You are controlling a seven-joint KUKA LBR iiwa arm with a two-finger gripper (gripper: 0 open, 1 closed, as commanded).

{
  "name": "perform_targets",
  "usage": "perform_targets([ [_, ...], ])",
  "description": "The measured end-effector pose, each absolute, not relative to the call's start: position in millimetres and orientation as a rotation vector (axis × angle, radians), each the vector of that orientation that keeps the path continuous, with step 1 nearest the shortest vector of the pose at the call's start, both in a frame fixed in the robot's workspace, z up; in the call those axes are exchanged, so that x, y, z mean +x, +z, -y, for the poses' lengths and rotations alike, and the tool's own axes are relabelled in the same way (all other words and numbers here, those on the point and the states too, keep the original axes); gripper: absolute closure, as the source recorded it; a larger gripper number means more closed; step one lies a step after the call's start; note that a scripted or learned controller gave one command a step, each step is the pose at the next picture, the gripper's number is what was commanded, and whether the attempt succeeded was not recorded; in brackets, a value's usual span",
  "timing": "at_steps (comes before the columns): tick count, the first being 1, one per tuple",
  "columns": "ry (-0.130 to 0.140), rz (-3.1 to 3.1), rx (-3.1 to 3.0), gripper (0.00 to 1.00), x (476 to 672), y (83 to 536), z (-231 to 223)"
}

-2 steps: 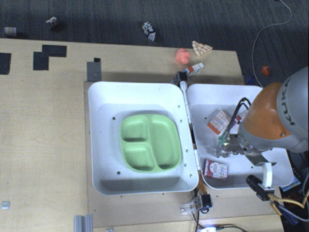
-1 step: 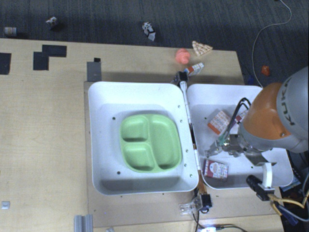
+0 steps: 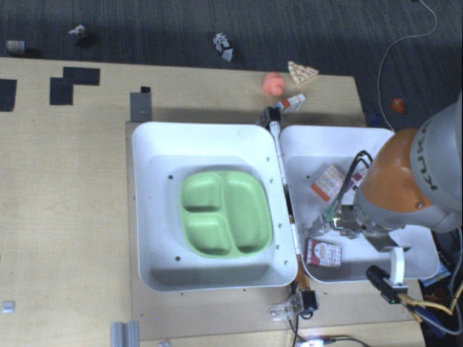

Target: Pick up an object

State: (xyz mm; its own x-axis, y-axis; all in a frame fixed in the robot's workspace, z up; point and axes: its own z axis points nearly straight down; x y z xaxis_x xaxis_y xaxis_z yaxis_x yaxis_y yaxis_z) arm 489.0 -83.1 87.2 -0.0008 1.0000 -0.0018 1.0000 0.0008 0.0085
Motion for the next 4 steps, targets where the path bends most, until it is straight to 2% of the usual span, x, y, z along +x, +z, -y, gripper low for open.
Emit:
perform_targets([
  [1,0.015,-2.216,2.21,1.0,491.3,99,83],
  [2,0.014,-2.216,2.21,0.0,491.3,99,83],
  [3,0.019,-2.217,2.205,1.0,492.8,109,82],
  [4,0.003,-2.223,2.216,1.0,522.7,110,148],
])
